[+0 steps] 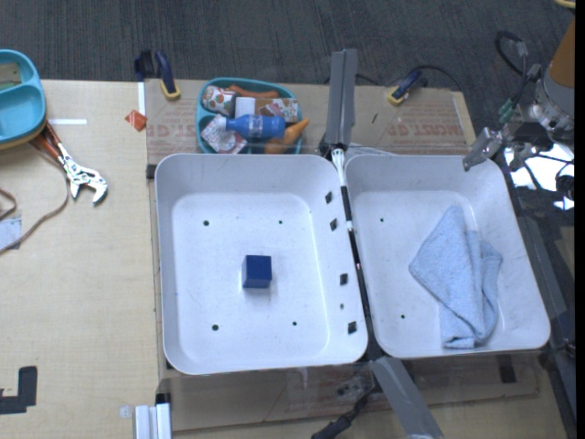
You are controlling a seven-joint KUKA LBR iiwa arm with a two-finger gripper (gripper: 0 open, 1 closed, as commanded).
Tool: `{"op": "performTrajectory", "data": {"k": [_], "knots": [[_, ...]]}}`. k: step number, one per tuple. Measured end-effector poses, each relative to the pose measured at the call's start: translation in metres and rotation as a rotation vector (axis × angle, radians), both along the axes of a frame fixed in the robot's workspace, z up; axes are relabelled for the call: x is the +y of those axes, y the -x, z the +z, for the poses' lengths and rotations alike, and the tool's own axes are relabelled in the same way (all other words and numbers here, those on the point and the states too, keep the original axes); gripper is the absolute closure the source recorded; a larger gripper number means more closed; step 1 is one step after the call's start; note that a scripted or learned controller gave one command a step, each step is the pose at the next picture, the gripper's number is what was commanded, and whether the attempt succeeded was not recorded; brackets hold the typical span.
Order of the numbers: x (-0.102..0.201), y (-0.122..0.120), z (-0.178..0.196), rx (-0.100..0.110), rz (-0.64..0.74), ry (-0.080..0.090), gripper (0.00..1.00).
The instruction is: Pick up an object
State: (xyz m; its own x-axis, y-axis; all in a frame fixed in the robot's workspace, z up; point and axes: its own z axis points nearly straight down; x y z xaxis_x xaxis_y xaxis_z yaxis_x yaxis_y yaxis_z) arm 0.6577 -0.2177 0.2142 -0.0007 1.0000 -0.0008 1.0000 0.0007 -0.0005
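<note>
A small blue block lies near the middle of the left bin. A crumpled light blue cloth lies in the right half of the right bin. My gripper hangs over the far right corner of the right bin, well above and behind the cloth. It is open, with nothing between its fingers.
Behind the left bin stands a teal bowl full of small items. A wrench and a light blue tray lie on the wooden bench at the left. Clamps sit along the bench's far edge.
</note>
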Motion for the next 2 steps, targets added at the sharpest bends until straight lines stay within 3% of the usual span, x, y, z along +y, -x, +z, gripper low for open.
{"op": "performTrajectory", "data": {"k": [1, 2], "knots": [[-0.005, 0.065, -0.039, 0.000, 0.114, 0.000, 0.00], [0.036, 0.121, 0.023, 0.001, -0.029, 0.000, 0.00]]}}
